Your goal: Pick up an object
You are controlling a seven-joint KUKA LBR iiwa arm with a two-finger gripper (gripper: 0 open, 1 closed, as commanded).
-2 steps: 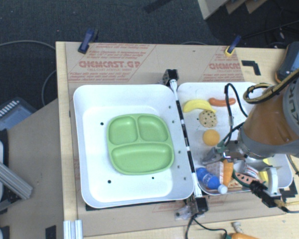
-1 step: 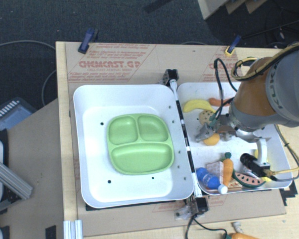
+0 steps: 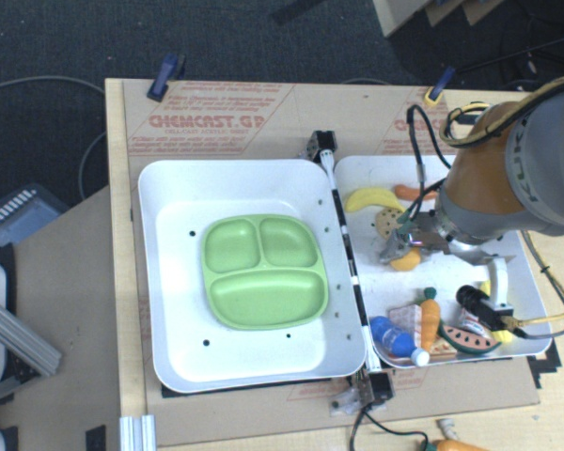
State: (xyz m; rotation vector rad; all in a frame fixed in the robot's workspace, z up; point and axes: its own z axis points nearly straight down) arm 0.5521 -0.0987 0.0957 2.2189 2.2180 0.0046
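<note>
The right bin (image 3: pixel 451 269) holds several toy foods. A yellow banana (image 3: pixel 369 198) lies at its far left corner, with a small orange-red piece (image 3: pixel 409 193) beside it. A tan round cookie (image 3: pixel 387 221) sits just below the banana. My gripper (image 3: pixel 398 244) reaches down in the left half of this bin, between the cookie and a small orange lump (image 3: pixel 406 262) that lies right under it. Whether anything is in its grasp is hidden by the wrist.
An orange carrot (image 3: pixel 430 321), a blue bottle (image 3: pixel 394 337) and a watermelon slice (image 3: pixel 471 338) crowd the near end of the right bin. In the left bin (image 3: pixel 169 252) lies a green divided plate (image 3: pixel 263 271). The grey and orange arm (image 3: pixel 493 181) covers the right bin's far right.
</note>
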